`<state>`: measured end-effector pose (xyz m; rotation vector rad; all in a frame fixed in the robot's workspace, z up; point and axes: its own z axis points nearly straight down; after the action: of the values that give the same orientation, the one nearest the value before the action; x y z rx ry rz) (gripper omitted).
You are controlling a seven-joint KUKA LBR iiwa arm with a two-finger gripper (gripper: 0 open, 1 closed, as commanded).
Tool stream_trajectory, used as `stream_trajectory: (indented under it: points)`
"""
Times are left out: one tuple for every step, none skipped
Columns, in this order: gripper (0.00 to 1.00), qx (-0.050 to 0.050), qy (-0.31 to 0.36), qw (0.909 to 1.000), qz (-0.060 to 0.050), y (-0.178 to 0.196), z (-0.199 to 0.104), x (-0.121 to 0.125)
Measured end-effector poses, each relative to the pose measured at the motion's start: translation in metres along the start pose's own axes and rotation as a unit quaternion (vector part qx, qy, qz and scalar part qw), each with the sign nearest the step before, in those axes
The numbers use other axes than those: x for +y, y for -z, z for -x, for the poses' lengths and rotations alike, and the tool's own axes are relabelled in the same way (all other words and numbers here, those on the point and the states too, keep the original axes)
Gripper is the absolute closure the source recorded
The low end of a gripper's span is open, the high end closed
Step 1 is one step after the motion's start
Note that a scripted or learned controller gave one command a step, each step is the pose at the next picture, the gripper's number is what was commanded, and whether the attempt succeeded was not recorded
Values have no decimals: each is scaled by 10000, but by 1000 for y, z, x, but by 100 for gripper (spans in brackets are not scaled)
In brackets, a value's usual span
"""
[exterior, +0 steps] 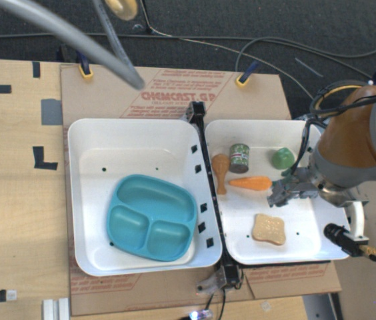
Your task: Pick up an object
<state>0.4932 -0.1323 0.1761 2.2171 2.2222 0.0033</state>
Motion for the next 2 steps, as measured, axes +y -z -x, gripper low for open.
stream_trajectory:
  points:
    - [100,-4,-2,10000,1,48,0,1]
    - [100,10,26,10000,-20,50,-63,13]
